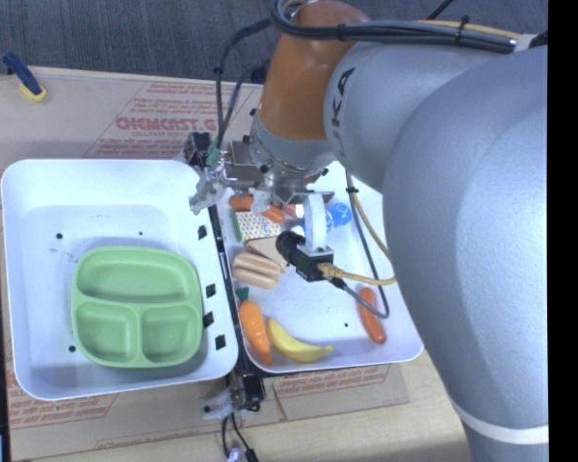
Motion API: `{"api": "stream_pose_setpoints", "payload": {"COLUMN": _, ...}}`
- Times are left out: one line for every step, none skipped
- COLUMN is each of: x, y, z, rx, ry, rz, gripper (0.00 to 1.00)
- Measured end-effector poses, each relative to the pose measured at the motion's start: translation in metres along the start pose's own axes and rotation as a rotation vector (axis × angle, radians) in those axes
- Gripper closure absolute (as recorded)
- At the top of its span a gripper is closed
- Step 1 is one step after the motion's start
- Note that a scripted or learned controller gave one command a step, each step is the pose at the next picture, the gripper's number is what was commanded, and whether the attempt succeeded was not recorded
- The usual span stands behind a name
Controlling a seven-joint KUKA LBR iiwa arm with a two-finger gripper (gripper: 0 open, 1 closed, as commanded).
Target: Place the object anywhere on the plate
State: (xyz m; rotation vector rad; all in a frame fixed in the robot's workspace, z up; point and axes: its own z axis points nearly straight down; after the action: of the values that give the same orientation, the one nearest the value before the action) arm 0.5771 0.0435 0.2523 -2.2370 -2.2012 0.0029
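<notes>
arm (443, 162): cut off right and bottom | right bin (395, 349): far side hidden under arm | fingers: state unclear

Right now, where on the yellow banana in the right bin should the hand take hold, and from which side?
Grip the yellow toy banana at its thick middle, coming straight down from above. It lies flat near the front wall of the right white bin, with the orange toy carrot close at its left end, so close across its narrow width.
</notes>
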Motion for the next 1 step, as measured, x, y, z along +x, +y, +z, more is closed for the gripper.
{"api": "stream_pose_setpoints", "payload": {"x": 0.0000, "y": -0.0001, "z": -0.0101, "rx": 0.004, "ry": -0.001, "rz": -0.007, "gripper": 1.00}}
